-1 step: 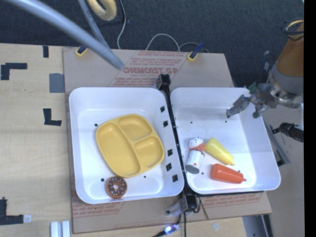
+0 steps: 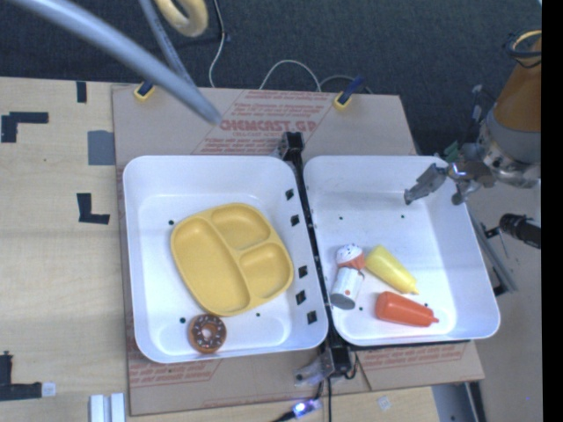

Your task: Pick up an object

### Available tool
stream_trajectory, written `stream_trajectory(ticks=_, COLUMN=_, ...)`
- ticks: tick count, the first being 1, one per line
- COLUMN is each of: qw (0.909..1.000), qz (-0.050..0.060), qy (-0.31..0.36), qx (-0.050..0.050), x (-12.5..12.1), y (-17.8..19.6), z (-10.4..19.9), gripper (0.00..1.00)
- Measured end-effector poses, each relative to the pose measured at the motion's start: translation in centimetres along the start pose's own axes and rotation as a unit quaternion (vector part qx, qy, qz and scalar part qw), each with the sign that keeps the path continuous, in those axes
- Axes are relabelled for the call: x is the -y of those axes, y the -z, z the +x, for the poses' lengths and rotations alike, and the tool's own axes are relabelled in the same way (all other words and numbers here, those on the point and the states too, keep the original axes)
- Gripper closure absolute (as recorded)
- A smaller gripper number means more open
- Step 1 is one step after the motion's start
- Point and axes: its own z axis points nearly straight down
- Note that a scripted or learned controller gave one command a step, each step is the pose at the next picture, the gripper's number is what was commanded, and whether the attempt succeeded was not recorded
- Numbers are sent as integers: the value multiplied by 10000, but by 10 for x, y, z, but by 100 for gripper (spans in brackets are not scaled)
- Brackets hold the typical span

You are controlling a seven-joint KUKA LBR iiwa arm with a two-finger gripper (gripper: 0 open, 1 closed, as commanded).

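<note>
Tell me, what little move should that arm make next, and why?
Probably swing the pincer forward and down over the right bin, toward the yellow bottle. It sits high at the bin's far right rim with nothing between its fingers, while that bottle, the orange carrot and the small white bottle lie apart near the front.

Both white bins, left [image 2: 145,236] and right [image 2: 457,262], are showing as smooth moulded plastic with a soft sheen. The yellow divided plate [image 2: 230,258] is appearing as matt plastic. The donut [image 2: 208,333] is presenting a glossy brown glaze. The orange carrot [image 2: 405,309] and yellow piece [image 2: 392,270] are looking like smooth plastic. The cardboard sheet [image 2: 264,123] is lying matt and papery; the desk [image 2: 53,262] is showing a pale wood grain. The gripper [image 2: 437,185] is looking like dull grey metal.
</note>
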Motion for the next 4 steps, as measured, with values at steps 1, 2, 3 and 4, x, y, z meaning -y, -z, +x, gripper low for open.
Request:
stream_trajectory(ticks=1, qw=10000, qz=27, qy=-2, qx=-4, x=5, y=-64, z=-1, gripper=0)
stream_trajectory(ticks=2, qw=10000, qz=24, qy=-1, qx=-2, x=10, y=-117, z=0, gripper=0)
stream_trajectory(ticks=3, qw=10000, qz=-7, qy=4, qx=10, x=10, y=-132, z=1, gripper=0)
stream_trajectory(ticks=4, qw=10000, qz=-29, qy=9, qx=25, x=8, y=-120, z=0, gripper=100)
